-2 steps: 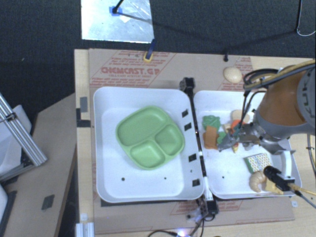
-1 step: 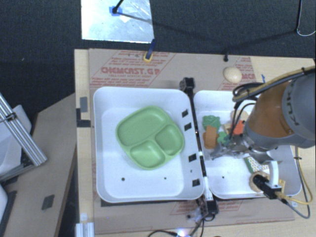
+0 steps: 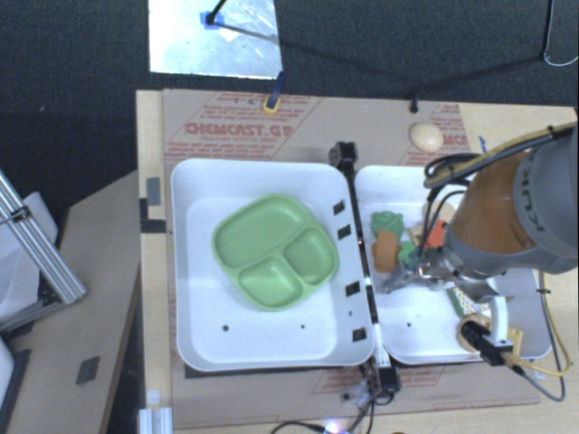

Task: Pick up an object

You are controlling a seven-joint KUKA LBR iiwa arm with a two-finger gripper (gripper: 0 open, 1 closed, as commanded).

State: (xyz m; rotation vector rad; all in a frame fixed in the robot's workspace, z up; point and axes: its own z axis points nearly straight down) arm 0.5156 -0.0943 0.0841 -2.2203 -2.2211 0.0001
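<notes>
In the right bin lie a few small objects. A green leafy piece sits near the bin's upper left, with an orange piece just below it. A red-orange piece shows partly beside the arm. My gripper is low over the right bin, just below and to the right of the orange piece; the wrist hides most of it. A small green bit lies right at the gripper's top. I see nothing clearly held.
The left bin holds a green divided plate. A black divider with clips runs between the bins. A pale egg-shaped object rests on the bench behind the right bin. Cables trail at the right front corner.
</notes>
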